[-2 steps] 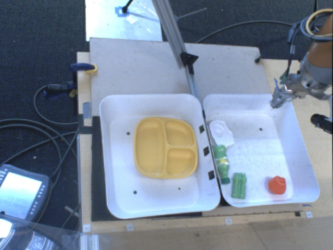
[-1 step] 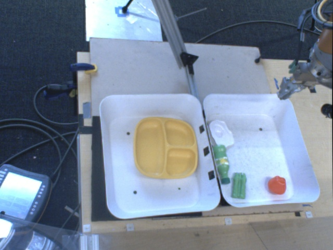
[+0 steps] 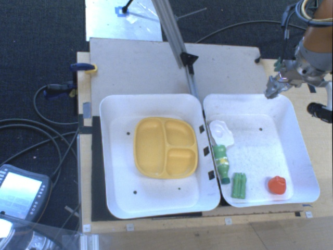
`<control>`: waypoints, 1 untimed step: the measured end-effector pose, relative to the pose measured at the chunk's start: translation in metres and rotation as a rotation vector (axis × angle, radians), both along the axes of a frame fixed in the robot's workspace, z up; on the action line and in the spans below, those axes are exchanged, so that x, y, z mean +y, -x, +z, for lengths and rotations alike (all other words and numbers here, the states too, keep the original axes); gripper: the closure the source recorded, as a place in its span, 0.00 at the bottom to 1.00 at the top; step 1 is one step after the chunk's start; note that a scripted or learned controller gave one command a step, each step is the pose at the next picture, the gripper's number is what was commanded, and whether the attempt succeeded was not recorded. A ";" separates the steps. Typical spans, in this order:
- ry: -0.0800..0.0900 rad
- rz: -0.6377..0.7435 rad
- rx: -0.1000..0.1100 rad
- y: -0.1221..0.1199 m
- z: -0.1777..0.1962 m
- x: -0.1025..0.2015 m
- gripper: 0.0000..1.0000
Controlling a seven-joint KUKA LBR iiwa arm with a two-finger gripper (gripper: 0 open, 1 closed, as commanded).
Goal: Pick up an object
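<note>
The right bin [image 3: 291, 126] holds a white crumpled piece [image 3: 221, 133] at its left wall. Below that piece lies a green bottle [image 3: 222, 163], then a green ridged block [image 3: 239, 185]. A red pepper-like toy [image 3: 277, 185] rests near the front right corner. My gripper [image 3: 272, 90] hangs above the bin's far right rim, well away from all of these, with nothing between its fingers. The left bin [image 3: 112, 139] carries a yellow divided plate [image 3: 166, 147].
A slanted metal pole [image 3: 171, 27] crosses the back of the bench and ends between the two bins. Cables and a blue clamp [image 3: 83, 66] lie at the left edge. A handheld pendant [image 3: 18, 191] sits at the lower left.
</note>
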State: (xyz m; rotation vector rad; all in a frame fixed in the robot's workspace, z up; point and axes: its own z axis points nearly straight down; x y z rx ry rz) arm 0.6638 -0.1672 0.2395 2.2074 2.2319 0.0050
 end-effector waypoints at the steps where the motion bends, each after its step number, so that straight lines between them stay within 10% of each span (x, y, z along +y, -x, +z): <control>1: -0.002 0.000 0.001 0.006 0.011 0.054 1.00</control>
